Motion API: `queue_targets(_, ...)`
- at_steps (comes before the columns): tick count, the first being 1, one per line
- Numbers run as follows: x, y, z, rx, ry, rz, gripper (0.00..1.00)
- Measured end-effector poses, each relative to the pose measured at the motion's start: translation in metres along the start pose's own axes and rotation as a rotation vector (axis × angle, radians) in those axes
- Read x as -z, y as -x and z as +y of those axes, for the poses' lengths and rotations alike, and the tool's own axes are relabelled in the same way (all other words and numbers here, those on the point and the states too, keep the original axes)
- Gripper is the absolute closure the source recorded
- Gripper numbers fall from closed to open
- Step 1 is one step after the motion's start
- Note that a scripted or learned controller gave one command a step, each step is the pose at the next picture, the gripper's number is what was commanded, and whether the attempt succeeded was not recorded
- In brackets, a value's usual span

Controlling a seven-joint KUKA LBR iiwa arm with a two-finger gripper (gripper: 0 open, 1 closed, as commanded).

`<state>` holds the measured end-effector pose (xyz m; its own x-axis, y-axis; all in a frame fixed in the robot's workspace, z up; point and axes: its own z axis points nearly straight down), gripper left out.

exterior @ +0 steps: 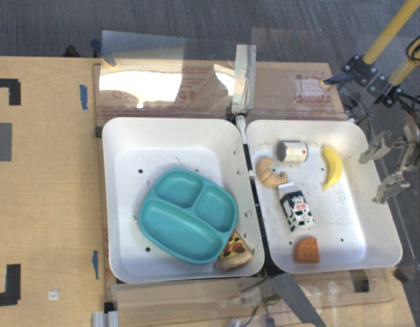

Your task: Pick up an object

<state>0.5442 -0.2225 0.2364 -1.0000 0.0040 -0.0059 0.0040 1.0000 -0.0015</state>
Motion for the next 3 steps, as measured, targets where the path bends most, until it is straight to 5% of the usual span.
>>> queue_targets(1, -0.142, -0.042, -0.001, 0.054, 0.002, 0.004, 0.00)
queue_targets(2, -0.128, -0.038, 0.001, 0.057, -0.003, -0.006, 1.00)
queue_targets(3, -0.038, 0.005, 0.006, 0.017, -0.002, -0.009, 1.00)
